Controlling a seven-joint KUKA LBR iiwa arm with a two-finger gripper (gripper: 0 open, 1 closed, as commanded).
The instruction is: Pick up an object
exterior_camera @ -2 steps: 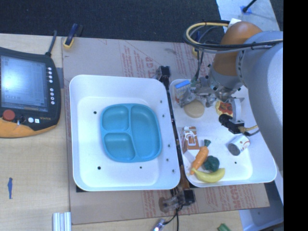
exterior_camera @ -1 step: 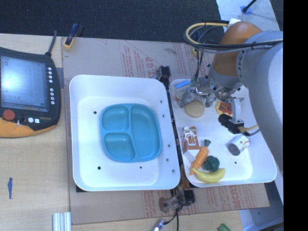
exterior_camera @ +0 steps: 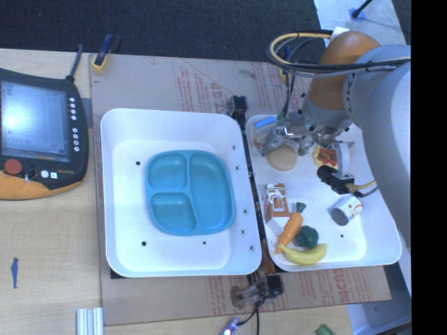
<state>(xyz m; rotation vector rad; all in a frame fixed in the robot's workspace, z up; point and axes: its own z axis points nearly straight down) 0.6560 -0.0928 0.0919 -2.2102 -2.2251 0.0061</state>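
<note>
Cardboard-topped bench (exterior_camera: 174, 82), dark floor (exterior_camera: 174, 12) behind, two white bins (exterior_camera: 119, 187), hand (exterior_camera: 285, 139) grip state unclear.

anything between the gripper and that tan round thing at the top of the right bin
Nothing visible does. The gripper sits just above the tan round piece, with bare bin floor around it.

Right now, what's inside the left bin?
The left bin holds a blue divided plate, lying flat near its centre; its three compartments look bare. Whatever lies beneath the plate is covered.
</note>
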